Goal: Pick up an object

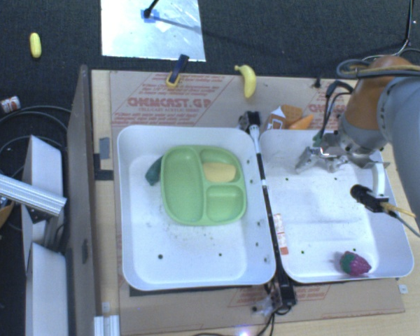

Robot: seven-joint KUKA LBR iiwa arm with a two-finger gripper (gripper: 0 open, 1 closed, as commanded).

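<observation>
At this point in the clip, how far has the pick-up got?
Nothing looks picked yet. The gripper hangs over the right bin near its top edge, with nothing between its fingers. The strawberry lies in that bin's lower corner, apart from it. Reaching, grasping and lifting remain.

Red lettering reading "CHEMCAST GP" ran across the brown board (169, 102) in the upper middle of the frame, above the left bin (129, 187). A partial red print at upper right was unreadable.
</observation>
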